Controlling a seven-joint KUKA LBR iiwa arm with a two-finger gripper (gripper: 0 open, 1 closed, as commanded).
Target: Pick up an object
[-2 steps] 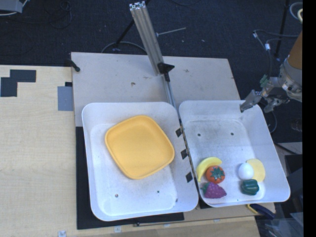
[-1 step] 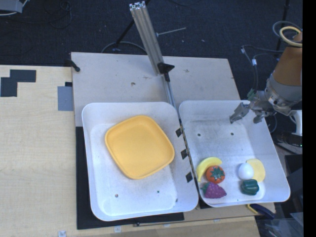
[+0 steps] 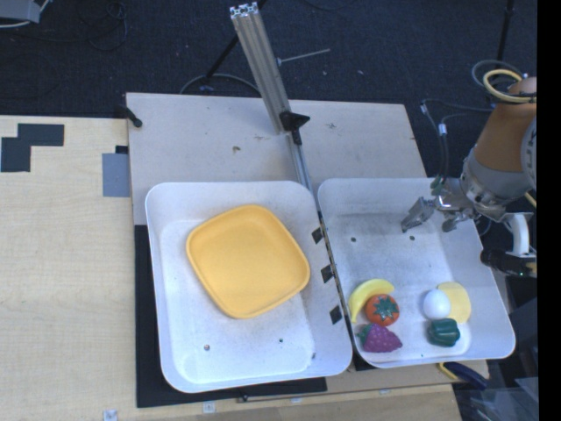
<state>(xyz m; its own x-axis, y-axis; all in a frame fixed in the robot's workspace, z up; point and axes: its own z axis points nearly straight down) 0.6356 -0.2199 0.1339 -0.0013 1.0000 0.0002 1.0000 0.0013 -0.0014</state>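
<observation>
Toy food (image 3: 383, 310) sat clustered at right bin's (image 3: 386, 235) near edge, well apart from end effector (image 3: 432, 216), which hovered spread and empty. Risk: tightly packed pieces could make fingers clip neighbours and miss.

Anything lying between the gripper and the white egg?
Nothing: in the camera view, bare bin floor separates the gripper from the white egg.
</observation>
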